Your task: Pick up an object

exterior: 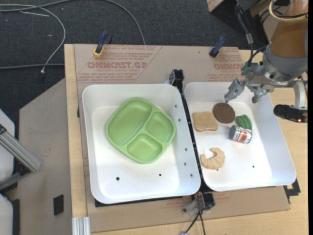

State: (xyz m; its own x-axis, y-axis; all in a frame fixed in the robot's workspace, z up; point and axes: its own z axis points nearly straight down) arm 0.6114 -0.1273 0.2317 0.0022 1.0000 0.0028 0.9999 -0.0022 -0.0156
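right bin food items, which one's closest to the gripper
The round brown patty: it lies just below the open gripper, nearer than the toast, can or croissant.

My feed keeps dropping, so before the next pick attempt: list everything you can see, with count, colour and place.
bins: 2, white, side by side on the bench
plate: 1, green, three compartments, left bin
toast slice: 1, tan, right bin, near its left wall
round patty: 1, brown, right bin, beside the toast
pickle: 1, green, right bin, right of the patty
can: 1, red and white, on its side below the pickle
croissant: 1, beige, front of right bin
clamps: 2, blue, back edge of the board
arm: 1, grey with orange band, from the right
pincer: 1, grey, open, above the right bin's back
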